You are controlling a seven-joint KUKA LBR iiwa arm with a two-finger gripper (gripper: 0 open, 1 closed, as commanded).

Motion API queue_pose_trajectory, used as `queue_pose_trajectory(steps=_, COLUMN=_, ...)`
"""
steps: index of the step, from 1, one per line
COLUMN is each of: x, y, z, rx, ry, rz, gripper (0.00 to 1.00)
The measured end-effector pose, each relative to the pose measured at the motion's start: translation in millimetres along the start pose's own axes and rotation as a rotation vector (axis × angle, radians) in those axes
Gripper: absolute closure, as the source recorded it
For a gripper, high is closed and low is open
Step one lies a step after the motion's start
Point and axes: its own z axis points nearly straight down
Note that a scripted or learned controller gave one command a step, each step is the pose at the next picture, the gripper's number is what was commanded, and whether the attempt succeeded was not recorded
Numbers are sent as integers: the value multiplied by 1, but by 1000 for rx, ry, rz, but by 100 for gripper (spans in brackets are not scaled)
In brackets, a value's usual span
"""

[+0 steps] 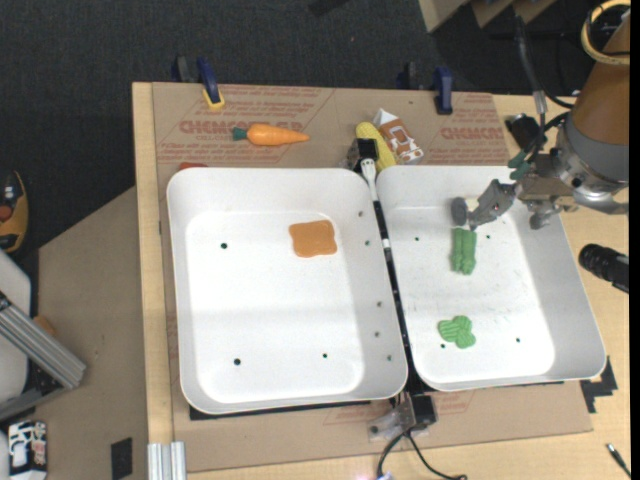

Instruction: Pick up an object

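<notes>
the arm comes in from the right over the right bin (560, 368), its gripper (475, 211) hanging above the upper part of that bin. whether the gripper is spread or pressed together cannot be told from this slanted view, and nothing is seen held in it. just below the gripper, a long green piece (463, 250) lies on the bin floor, roughly upright in the picture. lower in the same bin sits a green lumpy piece (457, 332), well apart from the first. the left bin (200, 368) holds an orange flat piece (313, 238) near its upper middle. on the counter (160, 138) behind the bins lie a toy carrot (272, 136) beyond the left bin, and a yellow object (372, 138) beside a small printed packet (400, 140) near where the two bins meet. two blue clamps (211, 83) grip the counter's far edge.
</notes>
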Motion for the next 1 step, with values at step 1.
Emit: queue_pose_trajectory(steps=1, x=-72, y=-24, z=72, rx=7, ry=0, rz=8, gripper=0)
